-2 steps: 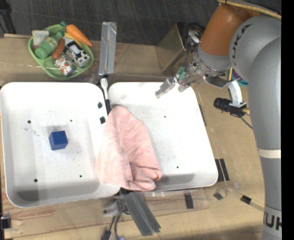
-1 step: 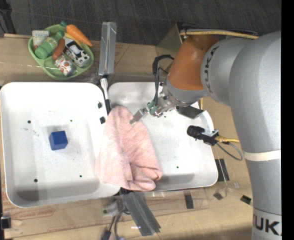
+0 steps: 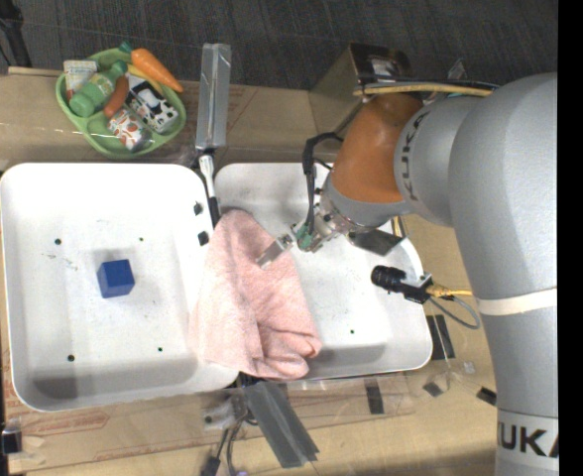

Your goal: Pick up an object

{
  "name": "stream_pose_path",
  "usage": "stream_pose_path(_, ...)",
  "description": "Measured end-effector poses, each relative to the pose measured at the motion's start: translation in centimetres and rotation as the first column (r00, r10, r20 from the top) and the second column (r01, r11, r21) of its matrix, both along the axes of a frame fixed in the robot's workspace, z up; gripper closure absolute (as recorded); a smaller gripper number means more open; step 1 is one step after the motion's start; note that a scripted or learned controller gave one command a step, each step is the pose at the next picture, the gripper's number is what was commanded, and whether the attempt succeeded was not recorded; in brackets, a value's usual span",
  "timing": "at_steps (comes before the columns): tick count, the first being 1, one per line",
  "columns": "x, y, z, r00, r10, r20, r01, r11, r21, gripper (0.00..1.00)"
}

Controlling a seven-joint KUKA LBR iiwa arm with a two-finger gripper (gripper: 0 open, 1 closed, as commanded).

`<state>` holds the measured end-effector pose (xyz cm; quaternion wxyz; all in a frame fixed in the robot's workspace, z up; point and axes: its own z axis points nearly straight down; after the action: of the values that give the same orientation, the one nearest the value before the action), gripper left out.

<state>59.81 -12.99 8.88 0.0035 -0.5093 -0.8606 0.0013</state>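
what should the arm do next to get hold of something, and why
Probably lower a little onto the pink cloth and close there. The gripper sits at the cloth's upper right edge in the right bin, so the cloth is the nearest thing. The blue cube lies apart in the left bin, a far longer reach.
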Motion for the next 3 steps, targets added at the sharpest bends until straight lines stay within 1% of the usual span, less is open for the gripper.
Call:
stream_pose_path(1,-2.9,4.9,10.2,0.989,0.144,0.004,-0.144,0.990,-0.001,0.00)
stream_pose_path(2,-2.0,0.5,7.1,1.000,-0.028,0.002,0.028,1.000,-0.002,0.00)
stream_pose_path(3,-0.6,3.0,10.6,0.877,-0.480,0.001,0.480,0.877,-0.005,0.00)
